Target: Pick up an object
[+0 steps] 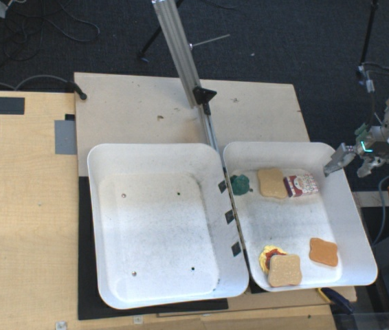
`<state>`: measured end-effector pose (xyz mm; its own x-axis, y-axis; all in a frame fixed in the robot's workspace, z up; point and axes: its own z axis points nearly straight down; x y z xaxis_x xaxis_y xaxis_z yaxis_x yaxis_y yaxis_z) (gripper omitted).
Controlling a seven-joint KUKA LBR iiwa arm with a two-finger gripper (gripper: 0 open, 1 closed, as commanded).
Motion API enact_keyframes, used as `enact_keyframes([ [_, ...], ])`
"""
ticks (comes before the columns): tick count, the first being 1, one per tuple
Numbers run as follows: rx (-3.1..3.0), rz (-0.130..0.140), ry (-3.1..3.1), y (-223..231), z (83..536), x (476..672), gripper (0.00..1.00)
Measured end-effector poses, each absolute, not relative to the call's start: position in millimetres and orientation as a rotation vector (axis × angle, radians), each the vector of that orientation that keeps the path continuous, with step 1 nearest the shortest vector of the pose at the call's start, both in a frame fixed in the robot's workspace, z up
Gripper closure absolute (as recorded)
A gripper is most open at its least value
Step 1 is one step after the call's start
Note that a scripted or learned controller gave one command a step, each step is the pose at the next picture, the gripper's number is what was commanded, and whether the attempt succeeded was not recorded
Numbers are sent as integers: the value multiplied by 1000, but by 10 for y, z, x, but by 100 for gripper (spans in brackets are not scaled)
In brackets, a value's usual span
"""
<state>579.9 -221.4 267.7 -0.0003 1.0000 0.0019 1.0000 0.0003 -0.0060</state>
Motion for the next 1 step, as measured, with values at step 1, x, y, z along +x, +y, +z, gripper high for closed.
enact_keyframes([
  [1,-2217,2,-2223,-2211,2698,5807,0],
])
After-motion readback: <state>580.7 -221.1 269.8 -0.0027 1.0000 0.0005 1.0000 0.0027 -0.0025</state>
